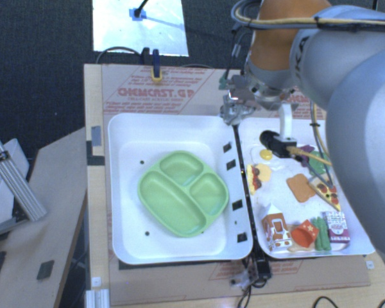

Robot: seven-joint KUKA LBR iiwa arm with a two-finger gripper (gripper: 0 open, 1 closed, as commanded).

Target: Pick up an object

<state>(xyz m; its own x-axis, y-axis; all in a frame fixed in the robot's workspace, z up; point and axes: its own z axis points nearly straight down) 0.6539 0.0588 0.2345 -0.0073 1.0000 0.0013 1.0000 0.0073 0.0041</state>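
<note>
Camera view shows me the pickable things crowded in the right bin (308, 251): a tan toast slice (299, 187) near its middle, a pizza wedge (325, 191) just beside it toward the arm, a yellow-and-white piece (262, 172) close to the divider, and along the near edge a small orange-and-white carton (276, 230), a red piece (304, 235), a green piece (322, 233) and a red-and-white box (337, 226) in a tight row. None of them sits in the tool (233, 113), which hangs over the far end of the strip where the two bins meet, apart from all of them; I cannot tell whether it is apart or together from this angle. The grey arm (346, 63) with its orange band comes in from the right above the right bin. The left bin (131, 143) holds a green divided plate (183, 193), lying flat near its middle. Both bins rest on a printed cardboard sheet (173, 92) on the counter (95, 236).
</note>
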